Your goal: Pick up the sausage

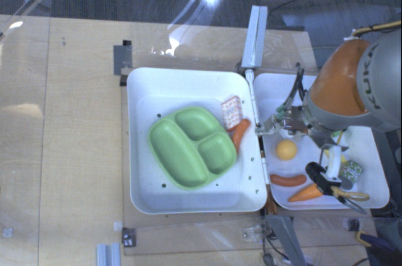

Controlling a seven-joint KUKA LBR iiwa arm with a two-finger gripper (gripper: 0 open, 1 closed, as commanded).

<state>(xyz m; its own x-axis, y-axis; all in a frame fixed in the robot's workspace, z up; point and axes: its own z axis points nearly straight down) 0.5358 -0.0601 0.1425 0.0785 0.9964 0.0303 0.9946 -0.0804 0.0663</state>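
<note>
The sausage [288, 180], a short reddish-brown link, lies near the front of the right bin [377, 192], left of centre. Just in front of it is an orange carrot [306, 193]. My gripper [280, 123] hangs over the right bin's left side, behind the sausage and well apart from it, with a yellow ball-like fruit [286, 149] between them. Nothing is seen held in the gripper.
The left bin [144, 195] holds a green divided plate [191, 146], a small red-and-white packet [231, 110] and an orange-red elongated piece [240, 131] against its right wall. A small green item [352, 170] sits at the right bin's right side.
</note>
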